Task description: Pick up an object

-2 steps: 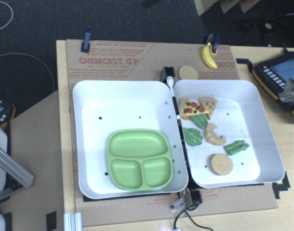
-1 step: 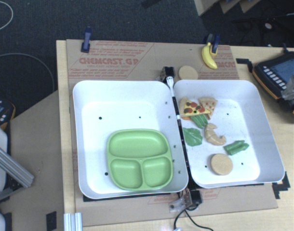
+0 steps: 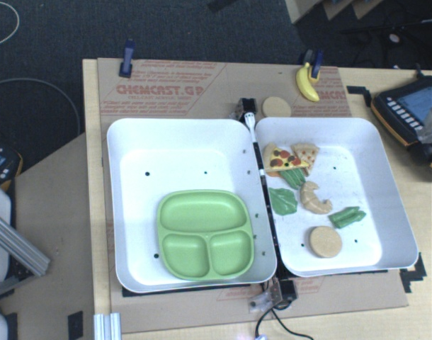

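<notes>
The right bin holds several toy foods: a pizza slice near its upper left, a green leaf below it, a tan curved piece, a green pod and a round tan cookie near the front. The left bin holds a green divided plate with three compartments.
A yellow banana and a tan disc lie on the cardboard behind the bins. Blue clamps hold the board's back edge. An orange-and-black handheld device sits at the right. Cables run at the front edge.
</notes>
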Controlling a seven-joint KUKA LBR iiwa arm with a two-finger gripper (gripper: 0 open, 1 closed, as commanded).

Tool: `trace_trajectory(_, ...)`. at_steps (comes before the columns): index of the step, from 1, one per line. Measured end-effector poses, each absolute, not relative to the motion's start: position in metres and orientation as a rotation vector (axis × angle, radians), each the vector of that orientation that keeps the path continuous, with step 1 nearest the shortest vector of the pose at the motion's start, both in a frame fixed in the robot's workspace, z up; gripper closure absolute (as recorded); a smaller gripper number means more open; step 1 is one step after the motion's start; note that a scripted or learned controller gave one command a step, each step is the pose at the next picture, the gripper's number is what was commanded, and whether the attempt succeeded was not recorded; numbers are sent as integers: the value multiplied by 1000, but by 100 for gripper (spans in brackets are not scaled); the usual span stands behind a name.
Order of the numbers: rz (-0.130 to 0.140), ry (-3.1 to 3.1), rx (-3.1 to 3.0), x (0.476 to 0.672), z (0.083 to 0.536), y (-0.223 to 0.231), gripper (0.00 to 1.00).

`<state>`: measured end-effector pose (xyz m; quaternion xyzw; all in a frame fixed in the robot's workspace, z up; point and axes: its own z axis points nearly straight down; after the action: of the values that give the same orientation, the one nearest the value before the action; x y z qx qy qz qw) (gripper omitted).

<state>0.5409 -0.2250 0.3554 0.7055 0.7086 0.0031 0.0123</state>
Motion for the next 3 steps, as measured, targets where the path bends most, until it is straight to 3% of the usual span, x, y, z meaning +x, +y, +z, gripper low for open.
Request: trace_trajectory(3,15,2203,2186,543,387,-225,100)
